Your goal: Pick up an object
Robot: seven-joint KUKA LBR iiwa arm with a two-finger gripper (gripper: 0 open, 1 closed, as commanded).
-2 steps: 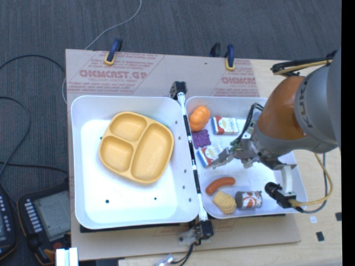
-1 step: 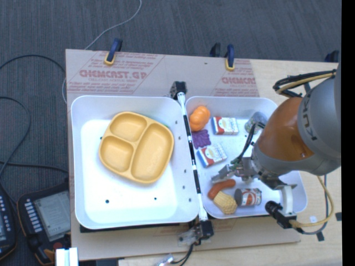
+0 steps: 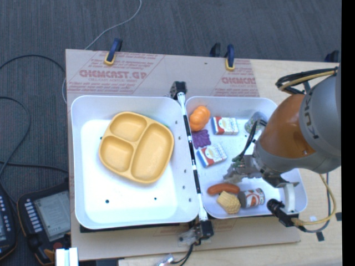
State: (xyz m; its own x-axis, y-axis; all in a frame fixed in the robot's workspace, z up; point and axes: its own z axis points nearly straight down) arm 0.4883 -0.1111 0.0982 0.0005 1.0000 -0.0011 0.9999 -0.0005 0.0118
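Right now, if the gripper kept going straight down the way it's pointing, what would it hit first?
Most likely the hot dog. The gripper hangs just above and beside it in the right bin, aimed down toward the bin floor. Depth is hard to judge from this slanted view, so it could instead land on bare floor next to it.

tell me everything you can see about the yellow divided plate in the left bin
The yellow divided plate looks like matte plastic, a rounded square with three compartments: two smaller ones on its left and upper side, one larger on its right. All three look empty. It lies flat, turned at an angle, on the floor of the left bin, toward the back. Nothing else touches it.
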